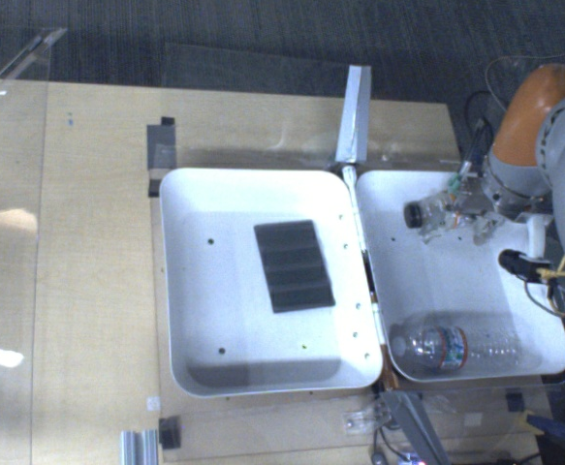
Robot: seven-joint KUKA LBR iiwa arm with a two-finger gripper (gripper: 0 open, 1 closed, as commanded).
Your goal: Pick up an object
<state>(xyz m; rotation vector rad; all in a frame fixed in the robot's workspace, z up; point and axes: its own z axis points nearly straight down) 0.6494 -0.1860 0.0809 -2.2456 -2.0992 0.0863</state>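
My gripper (454, 211) hangs over the upper part of the right bin (398, 289), reaching in from the right edge of the view. It looks pale and glassy against the white floor, with a dark round part at its left end, and I cannot tell how it is set or whether anything sits in it. Behind it the grey arm (563, 153) rises to an orange band (534, 100) at the upper right. Toward the near wall of the same bin lies a clear plastic bottle (452, 347) on its side, with a coloured label around its middle, well apart from my gripper. In the left bin (195, 260), a dark ribbed rectangular block (295, 265) lies flat near the centre, slightly turned. Both bins sit side by side on a light wooden bench (78, 260).
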